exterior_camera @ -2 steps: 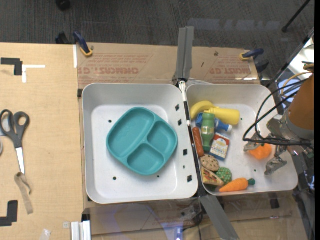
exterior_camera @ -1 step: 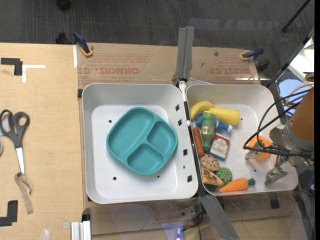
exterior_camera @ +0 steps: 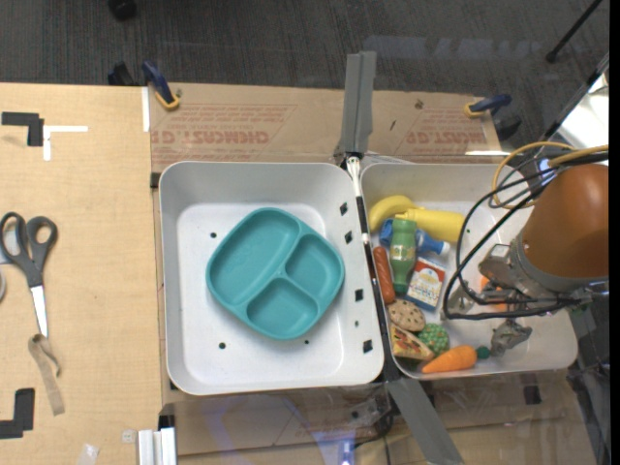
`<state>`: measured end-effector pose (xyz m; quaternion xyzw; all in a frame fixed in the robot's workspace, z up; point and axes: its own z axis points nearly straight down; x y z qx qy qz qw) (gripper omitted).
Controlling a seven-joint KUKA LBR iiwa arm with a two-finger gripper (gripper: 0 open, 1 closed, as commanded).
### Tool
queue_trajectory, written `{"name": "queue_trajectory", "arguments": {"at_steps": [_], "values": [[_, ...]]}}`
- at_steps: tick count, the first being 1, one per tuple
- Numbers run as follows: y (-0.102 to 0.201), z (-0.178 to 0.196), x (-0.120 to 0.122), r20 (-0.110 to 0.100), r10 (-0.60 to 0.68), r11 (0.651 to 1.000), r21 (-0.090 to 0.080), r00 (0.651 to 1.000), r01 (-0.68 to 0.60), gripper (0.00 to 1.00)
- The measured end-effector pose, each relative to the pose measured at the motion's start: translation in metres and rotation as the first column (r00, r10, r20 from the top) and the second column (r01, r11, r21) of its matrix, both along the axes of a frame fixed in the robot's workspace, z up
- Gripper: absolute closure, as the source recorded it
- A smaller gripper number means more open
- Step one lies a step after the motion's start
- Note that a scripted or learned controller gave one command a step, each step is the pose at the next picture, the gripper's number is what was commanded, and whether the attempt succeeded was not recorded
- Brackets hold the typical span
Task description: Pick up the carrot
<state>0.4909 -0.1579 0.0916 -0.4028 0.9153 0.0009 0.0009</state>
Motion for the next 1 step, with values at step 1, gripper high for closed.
{"name": "queue_trajectory", "arguments": {"at_steps": [1], "values": [[-0.0418,0.0259,0.0006,0.004,-0.049,0.999,-0.002,0.999,0.049,0.0]]}}
